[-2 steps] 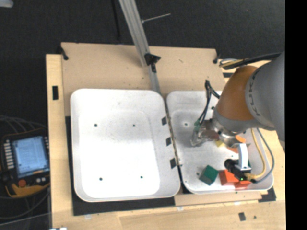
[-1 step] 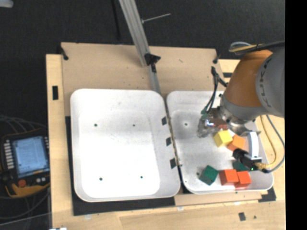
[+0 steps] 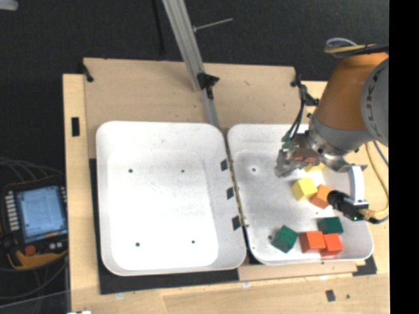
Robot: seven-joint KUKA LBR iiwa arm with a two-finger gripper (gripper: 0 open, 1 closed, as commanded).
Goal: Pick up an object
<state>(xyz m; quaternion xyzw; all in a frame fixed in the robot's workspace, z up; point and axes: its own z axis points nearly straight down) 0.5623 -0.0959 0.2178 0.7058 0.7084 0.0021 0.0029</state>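
camera view: metal gripper (image 3: 288,164), grip state unclear, over right white bin (image 3: 262,195) beside a yellow cube (image 3: 304,188).

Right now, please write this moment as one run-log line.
arm: over right bin | gripper: above yellow block, nothing seen held | blocks: all in right bin
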